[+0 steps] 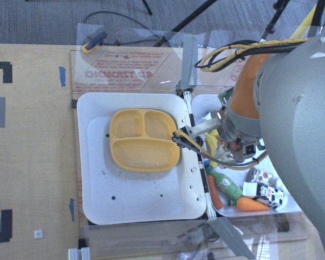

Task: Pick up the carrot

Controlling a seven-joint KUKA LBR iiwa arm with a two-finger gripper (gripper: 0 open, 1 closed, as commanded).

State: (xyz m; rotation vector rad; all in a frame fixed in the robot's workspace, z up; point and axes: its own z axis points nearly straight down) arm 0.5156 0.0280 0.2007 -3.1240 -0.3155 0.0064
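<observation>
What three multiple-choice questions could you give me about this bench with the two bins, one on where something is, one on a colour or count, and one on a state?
1. Where does the carrot lie?
A. On the yellow plate
B. In the right bin, near its front edge
C. On the wooden bench outside the bins

2. How many compartments does the yellow plate have?
A. Two
B. Three
C. Five

3. What state is the yellow plate in?
A. Nothing lies in its compartments
B. Piled with toy food
C. Flipped upside down

Answers:
1. B: the orange carrot sits among the toys low in the right bin, beside the green bottle.
2. B: two small sections lie above one long section.
3. A: bare yellow shows in every compartment, and the plate lies face up in the left bin.
</observation>
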